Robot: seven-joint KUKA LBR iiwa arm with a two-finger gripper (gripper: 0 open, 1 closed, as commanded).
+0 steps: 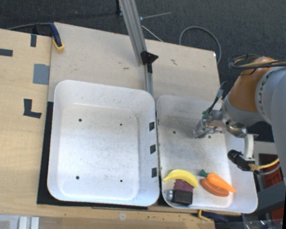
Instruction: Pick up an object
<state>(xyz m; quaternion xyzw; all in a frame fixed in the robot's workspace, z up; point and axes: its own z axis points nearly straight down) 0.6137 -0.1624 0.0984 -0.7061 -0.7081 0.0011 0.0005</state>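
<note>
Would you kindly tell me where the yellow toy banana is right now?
The yellow toy banana lies in the right white bin, near its front edge, just above a dark purple block and left of the orange carrot.

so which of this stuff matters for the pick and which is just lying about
For the job:
- gripper, over the right bin
- banana
- carrot
- dark purple piece
- black block

Just lying about:
- left bin
- yellow and blue clamp
- metal pole
- grey tape patches
</note>
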